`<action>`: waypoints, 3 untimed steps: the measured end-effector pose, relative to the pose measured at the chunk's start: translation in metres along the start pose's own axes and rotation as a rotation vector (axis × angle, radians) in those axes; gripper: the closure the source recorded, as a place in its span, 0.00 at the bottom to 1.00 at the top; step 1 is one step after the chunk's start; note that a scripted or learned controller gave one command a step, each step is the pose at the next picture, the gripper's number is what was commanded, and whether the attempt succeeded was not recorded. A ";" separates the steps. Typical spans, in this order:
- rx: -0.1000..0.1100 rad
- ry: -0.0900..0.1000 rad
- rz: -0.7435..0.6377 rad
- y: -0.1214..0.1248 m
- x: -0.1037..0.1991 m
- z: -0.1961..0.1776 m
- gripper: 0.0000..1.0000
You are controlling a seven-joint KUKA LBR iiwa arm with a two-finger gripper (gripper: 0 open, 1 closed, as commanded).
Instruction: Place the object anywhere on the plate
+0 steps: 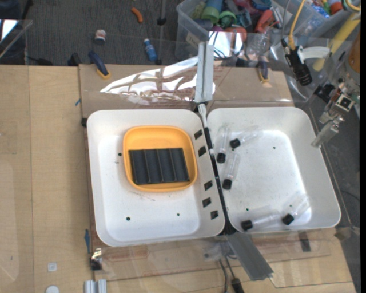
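Plate [157, 133]: orange-yellow, smooth plastic, a rounded square with a raised rim. It sits in the upper middle of the left bin.
Black ribbed block [159, 165]: matt black and rectangular, with four lengthwise ridges side by side. It lies flat on the plate, inside the rim and filling most of the plate's floor.
Left bin [106, 229]: shallow white tray with rounded corners. Its floor is scuffed with grey marks and a few small dark dots.
Right bin [320, 171]: the same white tray, touching the left bin along a central seam, its floor speckled with fine dark flecks.
Clear tubes [233, 166]: see-through plastic cylinders with round black caps. Several lie on their sides near the seam, and two more lie along the near edge [264, 220].
Black tabs [207, 186]: small dark squares in a row down the seam between the bins.
Gripper [327, 130]: grey metal parts at the right bin's far right rim, well apart from the plate. I cannot tell whether it is open or closed.
Metal bar [204, 71]: a dull grey strip standing behind the seam.
Crumpled sheet [154, 80]: shiny and wrinkled, lying behind the left bin.
Surface [40, 171]: pale wood-grain board, matt, under both bins.
Room: a clear tote [229, 17] of bright plastic toys stands beyond the surface. Small items are scattered on the dark floor [57, 34].
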State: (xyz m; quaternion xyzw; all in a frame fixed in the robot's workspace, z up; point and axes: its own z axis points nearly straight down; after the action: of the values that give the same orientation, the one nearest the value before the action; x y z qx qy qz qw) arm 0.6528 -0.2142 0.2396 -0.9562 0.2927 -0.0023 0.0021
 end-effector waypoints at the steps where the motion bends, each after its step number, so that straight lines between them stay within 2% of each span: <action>1: 0.000 -0.003 -0.353 -0.054 -0.019 0.049 0.00; 2: 0.000 -0.001 -0.341 -0.043 -0.011 0.024 0.00; 3: 0.001 -0.001 -0.361 -0.037 -0.007 0.015 0.00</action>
State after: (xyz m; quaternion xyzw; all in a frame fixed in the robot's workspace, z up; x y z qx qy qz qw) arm 0.6680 -0.1802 0.2250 -0.9932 0.1163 -0.0022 0.0024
